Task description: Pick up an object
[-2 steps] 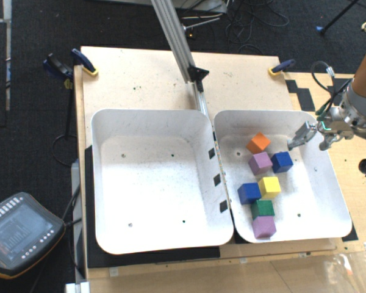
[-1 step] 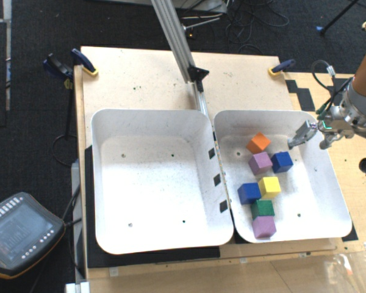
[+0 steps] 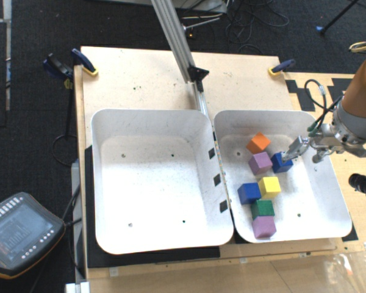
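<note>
Several small cubes lie in the right bin (image 3: 329, 218). An orange cube (image 3: 259, 143) sits farthest back, with a purple cube (image 3: 260, 162) and a dark blue cube (image 3: 280, 163) just in front of it. Nearer the front are a yellow cube (image 3: 270, 185), a second blue cube (image 3: 249, 192), a green cube (image 3: 263, 208) and another purple cube (image 3: 264, 226). My gripper (image 3: 303, 156) hangs low over the bin's right half, open. Its left finger (image 3: 294, 148) touches the right side of the dark blue cube. No cube sits between the fingers.
The left bin (image 3: 152, 182) adjoins the right one along a shared wall. A slanted metal bar (image 3: 174, 32) runs from the top down to that wall. Clamps (image 3: 84, 61) sit at the board's back corners. A handheld control pendant (image 3: 18, 234) lies at the lower left.
</note>
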{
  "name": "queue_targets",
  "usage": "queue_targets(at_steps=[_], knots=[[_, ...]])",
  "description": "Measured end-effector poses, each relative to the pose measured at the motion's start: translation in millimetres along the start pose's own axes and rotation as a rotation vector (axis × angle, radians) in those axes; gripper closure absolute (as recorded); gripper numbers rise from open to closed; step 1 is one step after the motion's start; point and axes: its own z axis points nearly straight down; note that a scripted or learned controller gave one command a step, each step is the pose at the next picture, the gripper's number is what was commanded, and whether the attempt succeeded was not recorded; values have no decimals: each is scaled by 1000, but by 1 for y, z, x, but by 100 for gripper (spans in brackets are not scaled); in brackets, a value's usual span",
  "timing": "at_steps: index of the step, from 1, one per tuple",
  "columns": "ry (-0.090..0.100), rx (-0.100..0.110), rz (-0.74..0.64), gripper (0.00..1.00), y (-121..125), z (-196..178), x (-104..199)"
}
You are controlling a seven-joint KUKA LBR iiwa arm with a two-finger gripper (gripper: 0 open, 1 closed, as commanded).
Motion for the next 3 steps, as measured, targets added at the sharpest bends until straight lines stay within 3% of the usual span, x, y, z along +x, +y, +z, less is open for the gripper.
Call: queue_targets(at_steps=[1,2,3], knots=[[0,0,-1,0,2,62,-5],[-1,-4,-1,0,2,100,-4],[-2,-8,-1,100,3,88,-5]])
